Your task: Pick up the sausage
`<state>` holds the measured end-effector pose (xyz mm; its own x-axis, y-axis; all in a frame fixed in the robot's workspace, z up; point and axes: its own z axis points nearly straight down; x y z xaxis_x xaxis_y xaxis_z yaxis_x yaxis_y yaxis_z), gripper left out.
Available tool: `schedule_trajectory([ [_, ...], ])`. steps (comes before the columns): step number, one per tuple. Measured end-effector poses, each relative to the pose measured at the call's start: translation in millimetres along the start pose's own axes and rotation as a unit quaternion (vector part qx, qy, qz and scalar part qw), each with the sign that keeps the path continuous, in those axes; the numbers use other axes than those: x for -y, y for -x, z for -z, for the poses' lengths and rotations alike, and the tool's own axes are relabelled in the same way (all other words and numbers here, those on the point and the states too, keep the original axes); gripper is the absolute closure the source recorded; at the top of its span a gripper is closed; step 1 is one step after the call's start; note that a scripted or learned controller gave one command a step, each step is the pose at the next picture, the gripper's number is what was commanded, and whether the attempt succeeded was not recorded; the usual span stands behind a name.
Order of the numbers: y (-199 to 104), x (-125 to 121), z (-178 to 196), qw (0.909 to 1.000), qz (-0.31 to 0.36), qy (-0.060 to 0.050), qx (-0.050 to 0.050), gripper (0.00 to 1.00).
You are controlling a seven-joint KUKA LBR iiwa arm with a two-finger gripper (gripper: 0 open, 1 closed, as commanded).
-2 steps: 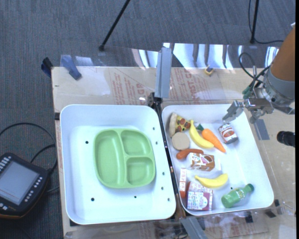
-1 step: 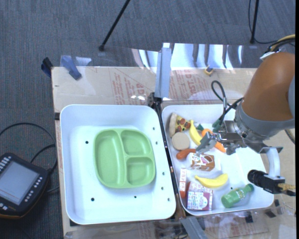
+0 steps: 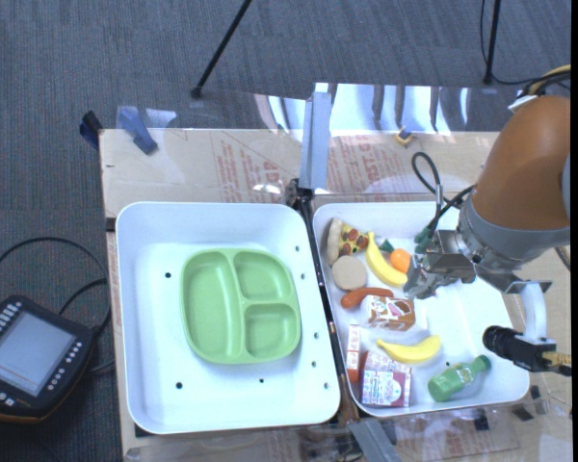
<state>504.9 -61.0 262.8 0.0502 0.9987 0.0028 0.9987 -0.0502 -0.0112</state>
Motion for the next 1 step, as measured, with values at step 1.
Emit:
schedule_trajectory([
  [1, -50.1, -65.1, 83.3, 0.9977, -0.067, 0.004, 0.002, 1.00],
])
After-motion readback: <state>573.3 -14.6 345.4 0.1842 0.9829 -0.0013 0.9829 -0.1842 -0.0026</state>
